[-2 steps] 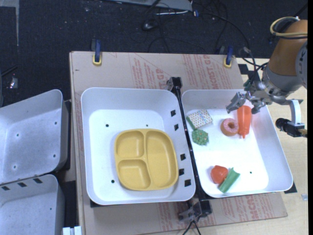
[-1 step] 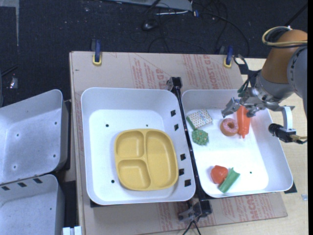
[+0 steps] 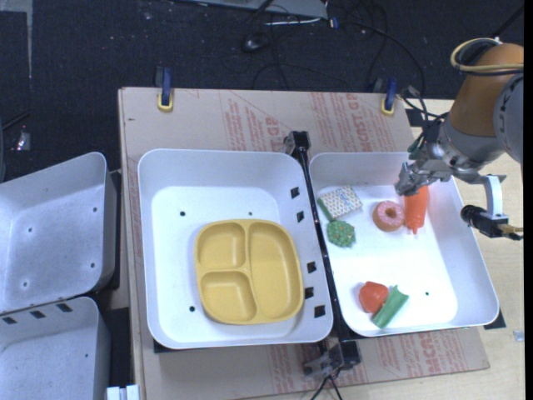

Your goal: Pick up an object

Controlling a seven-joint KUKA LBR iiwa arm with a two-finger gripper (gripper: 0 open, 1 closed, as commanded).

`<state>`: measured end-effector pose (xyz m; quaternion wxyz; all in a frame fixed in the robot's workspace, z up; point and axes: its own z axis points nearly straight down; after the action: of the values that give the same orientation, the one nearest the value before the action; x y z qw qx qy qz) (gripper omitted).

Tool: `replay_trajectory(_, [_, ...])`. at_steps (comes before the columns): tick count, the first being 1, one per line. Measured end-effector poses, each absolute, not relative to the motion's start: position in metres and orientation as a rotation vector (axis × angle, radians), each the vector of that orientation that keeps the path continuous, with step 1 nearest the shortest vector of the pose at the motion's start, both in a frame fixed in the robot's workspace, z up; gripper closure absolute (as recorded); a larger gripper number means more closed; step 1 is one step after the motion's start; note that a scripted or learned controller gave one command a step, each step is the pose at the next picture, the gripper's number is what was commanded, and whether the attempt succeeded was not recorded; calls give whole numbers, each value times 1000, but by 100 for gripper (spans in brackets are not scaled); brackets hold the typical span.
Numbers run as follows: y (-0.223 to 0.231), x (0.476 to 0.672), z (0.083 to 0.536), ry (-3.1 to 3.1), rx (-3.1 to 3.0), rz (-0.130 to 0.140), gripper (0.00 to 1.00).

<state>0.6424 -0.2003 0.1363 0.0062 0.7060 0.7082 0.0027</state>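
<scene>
Carrot [image 3: 415, 208], orange and upright, hangs clamped at its top between the fingers of my gripper [image 3: 414, 183] over the right bin [image 3: 466, 248]. Just to its left I see a pink donut [image 3: 388, 216]; further left lie a patterned packet [image 3: 340, 201] and broccoli [image 3: 341, 233].

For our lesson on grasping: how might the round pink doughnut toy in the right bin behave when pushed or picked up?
The doughnut lies flat, so it probably slides rather than rolls. It looks small, likely light. The orange carrot lies close beside it, so a push may nudge that too.
</scene>
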Motion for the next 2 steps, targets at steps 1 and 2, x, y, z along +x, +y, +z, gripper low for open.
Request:
replay_trajectory(1, [-202, 645, 201, 2219, 2213, 5, 100])
replay_trajectory(2, [-205, 638, 261, 2218, 2215, 5, 100])
